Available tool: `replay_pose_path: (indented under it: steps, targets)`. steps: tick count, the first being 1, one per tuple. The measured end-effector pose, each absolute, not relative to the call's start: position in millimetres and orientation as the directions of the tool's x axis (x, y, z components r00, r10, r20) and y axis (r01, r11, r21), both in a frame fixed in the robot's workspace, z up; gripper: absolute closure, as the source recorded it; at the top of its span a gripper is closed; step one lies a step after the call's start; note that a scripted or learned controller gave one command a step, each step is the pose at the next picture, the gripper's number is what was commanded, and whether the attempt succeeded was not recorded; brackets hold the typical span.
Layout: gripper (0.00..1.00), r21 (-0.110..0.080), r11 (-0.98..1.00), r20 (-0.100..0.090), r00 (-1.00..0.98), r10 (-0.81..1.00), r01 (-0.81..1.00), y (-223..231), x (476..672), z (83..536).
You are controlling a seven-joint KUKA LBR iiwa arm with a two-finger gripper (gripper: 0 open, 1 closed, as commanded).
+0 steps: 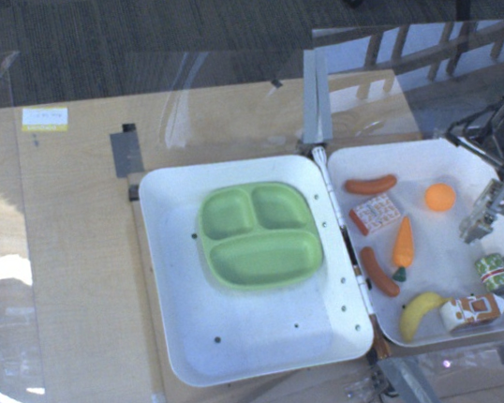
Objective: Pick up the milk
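Observation:
The milk point(473, 310) is a small white carton with orange-brown print. It lies on its side at the near edge of the right bin point(425, 159), between a banana point(419, 312) and the bin's right corner. My gripper point(484, 218) hangs over the right side of this bin, farther back than the milk and apart from it. A green can point(494, 273) stands between the gripper and the milk. Nothing shows in the gripper.
The right bin also holds an orange ball point(439, 197), a carrot point(402, 245), two sausages point(370, 186) point(379, 271) and a red-white box point(375, 215). The left bin point(190, 348) bears a green divided plate point(259, 235). A metal post point(315, 100) rises behind the bins.

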State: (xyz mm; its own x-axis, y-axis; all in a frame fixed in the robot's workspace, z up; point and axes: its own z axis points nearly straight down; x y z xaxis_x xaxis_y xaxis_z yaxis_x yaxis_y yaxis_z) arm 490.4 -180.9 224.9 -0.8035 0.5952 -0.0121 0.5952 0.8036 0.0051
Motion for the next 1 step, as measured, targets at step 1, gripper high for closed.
replay_pose_path:
  steps: [1]
  targets:
    - [1.00,0.003,0.827,-0.009,-0.827,0.563,0.563,-205.9,489.5,204.2]
